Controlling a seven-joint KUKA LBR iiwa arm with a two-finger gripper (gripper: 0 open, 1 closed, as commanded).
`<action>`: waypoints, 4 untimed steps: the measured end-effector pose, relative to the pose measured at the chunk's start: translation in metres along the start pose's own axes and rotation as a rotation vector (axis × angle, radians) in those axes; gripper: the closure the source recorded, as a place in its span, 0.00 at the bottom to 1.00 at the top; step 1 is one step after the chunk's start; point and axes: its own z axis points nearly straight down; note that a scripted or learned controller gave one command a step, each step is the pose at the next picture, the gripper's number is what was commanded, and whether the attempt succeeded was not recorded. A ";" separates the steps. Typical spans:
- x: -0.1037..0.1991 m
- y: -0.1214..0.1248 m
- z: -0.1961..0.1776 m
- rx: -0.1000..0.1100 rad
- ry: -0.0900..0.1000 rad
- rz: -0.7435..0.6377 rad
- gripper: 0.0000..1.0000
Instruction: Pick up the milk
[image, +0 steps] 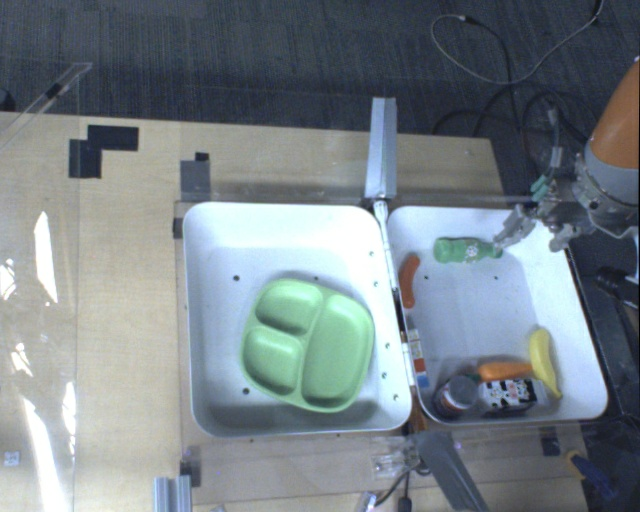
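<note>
A green tray (305, 345) lies alone in the left bin (215, 240). The milk (505, 394) lies low in the right bin (590, 395), squeezed between a can (458, 393) and a banana (541, 360). The gripper (540, 225) hangs far from it, over the top edge by a green bottle (465, 250); whether it is spread or closed cannot be told.

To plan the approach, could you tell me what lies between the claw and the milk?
Only bare bin floor, in the camera view, between claw and milk; the green bottle sits just beside that path.
</note>
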 end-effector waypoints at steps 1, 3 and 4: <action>0.042 0.019 0.070 0.001 0.001 0.128 0.00; -0.046 -0.095 0.104 0.000 0.001 0.364 0.00; 0.038 -0.108 0.159 -0.012 0.002 0.752 0.00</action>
